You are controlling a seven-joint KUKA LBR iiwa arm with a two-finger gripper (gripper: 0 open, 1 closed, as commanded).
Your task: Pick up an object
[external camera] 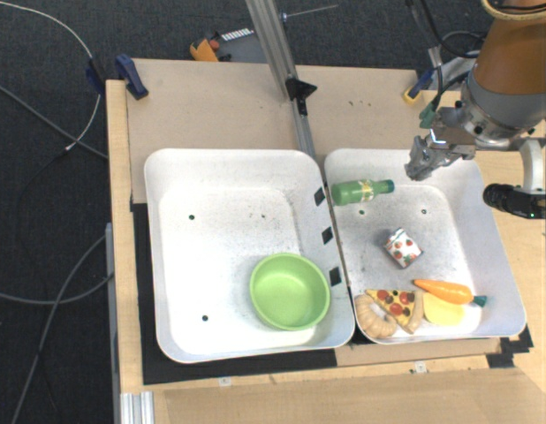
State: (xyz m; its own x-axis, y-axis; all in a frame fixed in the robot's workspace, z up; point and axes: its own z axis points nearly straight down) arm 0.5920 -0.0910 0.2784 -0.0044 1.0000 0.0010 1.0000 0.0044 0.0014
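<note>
Two white bins side by side on a tan bench (211, 104); slanted metal pole (271, 34) crossing above; blue clamps (130, 76) at the back corners; dark carpet crossed by thin cables (43, 104).

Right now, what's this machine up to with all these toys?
A grey and orange robot arm reaches in from the right, its claw hovering over the far edge of the right bin. Nothing is in the claw. Closest to it lies a green bottle. Further down that bin are a small white carton, a carrot and a pizza slice. The left bin holds a green bowl. No object has been picked up yet.
</note>
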